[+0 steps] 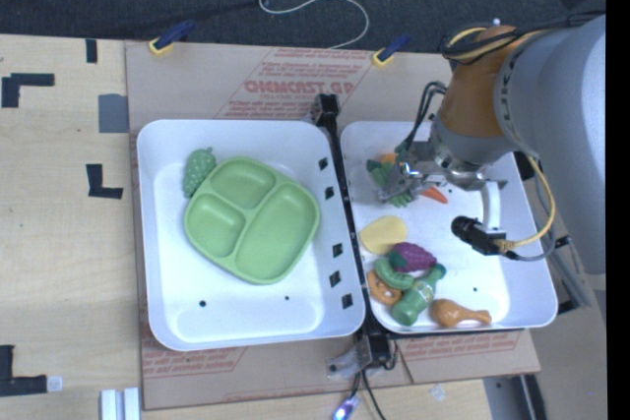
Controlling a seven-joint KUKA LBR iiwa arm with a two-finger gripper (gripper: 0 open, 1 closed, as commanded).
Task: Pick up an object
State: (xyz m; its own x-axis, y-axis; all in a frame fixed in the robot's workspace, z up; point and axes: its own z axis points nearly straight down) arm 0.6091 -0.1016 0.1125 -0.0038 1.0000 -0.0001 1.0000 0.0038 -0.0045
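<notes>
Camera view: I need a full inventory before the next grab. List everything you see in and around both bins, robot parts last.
Bins: 2, white, side by side on the bench.
Divided plate: 1, light green, middle of the left bin.
Bumpy toy: 1, darker green, touching the plate's upper left edge.
Leafy toy: 1, green, top of the right bin, at the gripper.
Carrot-like piece: 1, orange, just right of the leafy toy.
Yellow toy: 1, yellow, middle of the right bin.
Purple toy: 1, purple, below the yellow toy.
Green toy pile: mixed green and orange pieces, right bin's lower part; exact count unclear.
Tan toy: 1, tan-orange, right bin's lower edge.
Cable: 1, white, above the bins.
Arm: 1, grey with orange band.
Gripper: 1, over the leafy toy.
</notes>
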